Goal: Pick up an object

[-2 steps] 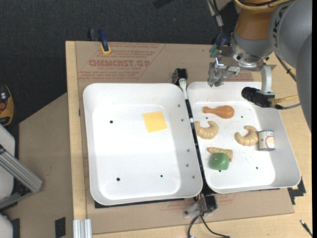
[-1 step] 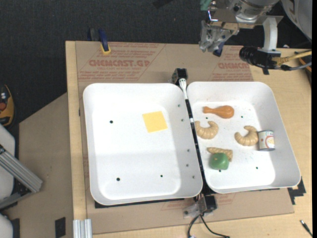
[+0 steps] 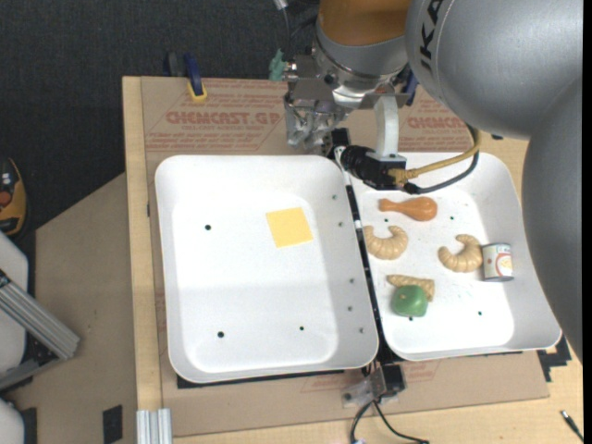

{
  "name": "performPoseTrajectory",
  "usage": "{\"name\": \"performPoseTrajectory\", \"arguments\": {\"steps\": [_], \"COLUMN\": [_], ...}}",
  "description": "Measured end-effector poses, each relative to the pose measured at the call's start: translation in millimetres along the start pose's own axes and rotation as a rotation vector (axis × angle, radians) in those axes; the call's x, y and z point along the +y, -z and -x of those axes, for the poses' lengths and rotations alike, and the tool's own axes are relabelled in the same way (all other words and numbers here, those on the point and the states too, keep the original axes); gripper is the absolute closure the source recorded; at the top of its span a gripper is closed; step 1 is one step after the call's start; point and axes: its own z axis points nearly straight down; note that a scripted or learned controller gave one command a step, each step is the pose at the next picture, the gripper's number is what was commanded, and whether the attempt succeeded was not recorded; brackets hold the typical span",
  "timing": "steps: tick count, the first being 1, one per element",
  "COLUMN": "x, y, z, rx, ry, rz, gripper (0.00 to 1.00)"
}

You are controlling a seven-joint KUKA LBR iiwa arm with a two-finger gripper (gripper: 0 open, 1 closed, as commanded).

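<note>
The drumstick (image 3: 409,208) lies in the right bin (image 3: 518,331), long axis left to right, thin end pointing left. Near it lie two croissants (image 3: 387,240) (image 3: 461,253), a small can (image 3: 497,262) and a green pepper (image 3: 411,301). The left bin (image 3: 185,340) holds a yellow square (image 3: 289,227). The tool (image 3: 310,128) hangs over the worktop (image 3: 231,114) beyond the bins; its opening cannot be told.

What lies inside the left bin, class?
One flat yellow square lies in the left bin, on its white floor. Nothing covers the floor there.
</note>
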Motion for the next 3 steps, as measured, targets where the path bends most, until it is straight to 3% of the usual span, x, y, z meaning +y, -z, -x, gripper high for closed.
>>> {"name": "performPoseTrajectory", "arguments": {"steps": [1,2,3], "x": [1.5,-46.6,12.7], "y": [-28.9,-67.5,23.0], "z": [-73.8,-77.3,-76.6], "rx": [-0.002,-0.004,0.000], "ry": [-0.004,-0.010,-0.010], "rz": [0.004,0.000,0.022], "gripper": [1.00,1.00,1.00]}}
